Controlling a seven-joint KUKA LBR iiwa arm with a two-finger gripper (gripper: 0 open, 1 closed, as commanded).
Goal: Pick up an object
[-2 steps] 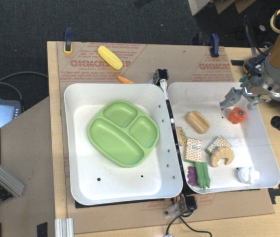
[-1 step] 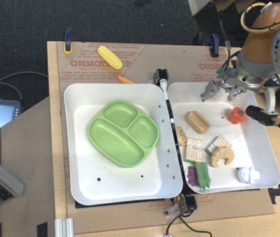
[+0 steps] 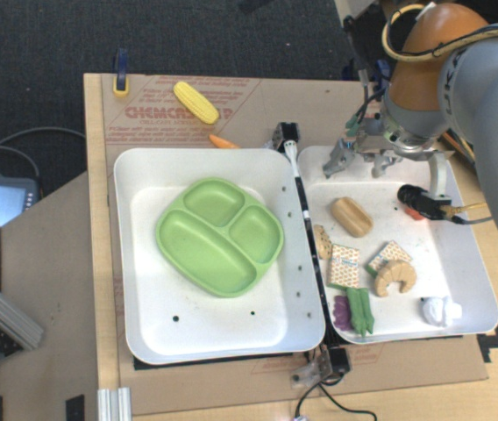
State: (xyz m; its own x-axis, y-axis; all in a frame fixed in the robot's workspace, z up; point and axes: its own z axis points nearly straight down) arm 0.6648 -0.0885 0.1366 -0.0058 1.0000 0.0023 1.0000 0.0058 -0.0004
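Cardboard bench (image 3: 258,95) | pincer (image 3: 360,154) over right bin's (image 3: 473,261) far edge (grip state unclear) | bread roll (image 3: 352,216) nearby

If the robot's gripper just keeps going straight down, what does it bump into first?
Probably the bare white floor of the right bin near its back edge. The gripper hangs above that corner, and the bread roll lies a bit nearer the camera, though depth is hard to judge.

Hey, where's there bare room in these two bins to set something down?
Left bin: bare floor all around the green divided plate, widest below it toward the near rim. Right bin: a free strip between the bread roll and the right wall. Its near-left part is crowded with crackers, a croissant and green and purple pieces.
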